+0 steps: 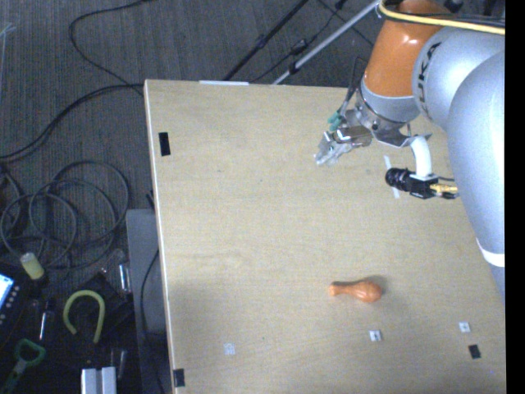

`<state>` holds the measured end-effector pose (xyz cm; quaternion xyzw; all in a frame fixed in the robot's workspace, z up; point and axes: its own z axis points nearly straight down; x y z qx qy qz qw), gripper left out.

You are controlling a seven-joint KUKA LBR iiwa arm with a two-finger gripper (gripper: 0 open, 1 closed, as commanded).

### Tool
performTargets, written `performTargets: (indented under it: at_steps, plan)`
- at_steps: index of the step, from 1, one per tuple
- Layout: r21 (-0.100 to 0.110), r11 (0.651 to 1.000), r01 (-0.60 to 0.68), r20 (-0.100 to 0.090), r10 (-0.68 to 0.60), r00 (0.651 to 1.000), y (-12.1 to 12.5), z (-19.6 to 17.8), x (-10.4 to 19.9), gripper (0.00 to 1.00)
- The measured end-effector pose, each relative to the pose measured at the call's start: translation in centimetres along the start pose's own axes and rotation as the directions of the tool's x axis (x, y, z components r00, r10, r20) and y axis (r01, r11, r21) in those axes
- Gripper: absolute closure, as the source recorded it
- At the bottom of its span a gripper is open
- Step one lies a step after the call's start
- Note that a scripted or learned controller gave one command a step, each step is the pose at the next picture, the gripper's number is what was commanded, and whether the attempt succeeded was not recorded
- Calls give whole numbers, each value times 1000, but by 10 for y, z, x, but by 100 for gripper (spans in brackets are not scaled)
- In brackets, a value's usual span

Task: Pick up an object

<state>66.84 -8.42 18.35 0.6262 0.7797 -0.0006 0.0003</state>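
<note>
An orange, pear-shaped object (358, 290) lies on its side on the tan board (246, 220), toward the near right, with its narrow end pointing left. My gripper (325, 154) hangs over the far right part of the board, well behind the orange object and apart from it. Nothing shows at its tip. The grey arm with its orange band (398, 56) comes in from the upper right corner.
A black and white plug (417, 180) juts from the wrist just right of the gripper. Small black and white markers (375, 335) dot the board. The board's left edge (156, 236) drops to a floor strewn with cables (66, 212) and tools.
</note>
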Motion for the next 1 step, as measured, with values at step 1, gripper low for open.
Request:
performTargets:
  at_steps: [1]
  plan:
    - [1,984,178,1,-178,984,-54,-36,-57,100]
